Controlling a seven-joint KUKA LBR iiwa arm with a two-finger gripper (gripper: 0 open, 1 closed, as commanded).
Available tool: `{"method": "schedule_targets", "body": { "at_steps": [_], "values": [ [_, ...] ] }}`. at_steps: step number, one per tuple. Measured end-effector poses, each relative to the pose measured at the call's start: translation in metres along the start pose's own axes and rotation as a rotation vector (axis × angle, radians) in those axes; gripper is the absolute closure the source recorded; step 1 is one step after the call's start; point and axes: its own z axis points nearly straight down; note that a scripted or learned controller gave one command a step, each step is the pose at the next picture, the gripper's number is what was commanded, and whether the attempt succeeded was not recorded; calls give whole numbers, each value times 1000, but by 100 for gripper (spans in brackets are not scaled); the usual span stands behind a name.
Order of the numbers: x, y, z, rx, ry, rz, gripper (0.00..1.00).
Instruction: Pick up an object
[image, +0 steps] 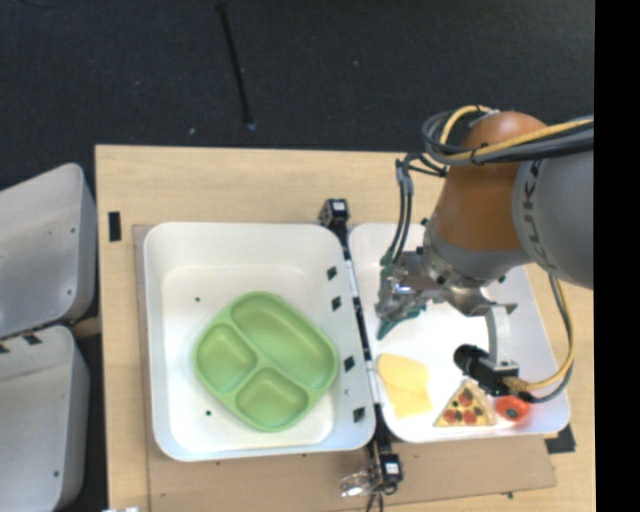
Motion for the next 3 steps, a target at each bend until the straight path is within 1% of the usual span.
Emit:
{"method": "schedule_targets", "body": {
  "at_steps": [1, 2, 3],
  "values": [
    [44, -9, 2, 1, 0, 0, 100],
    [97, -13, 13, 3, 0, 0, 100],
    [95, -12, 12, 2, 0, 4, 0]
  ]
}}
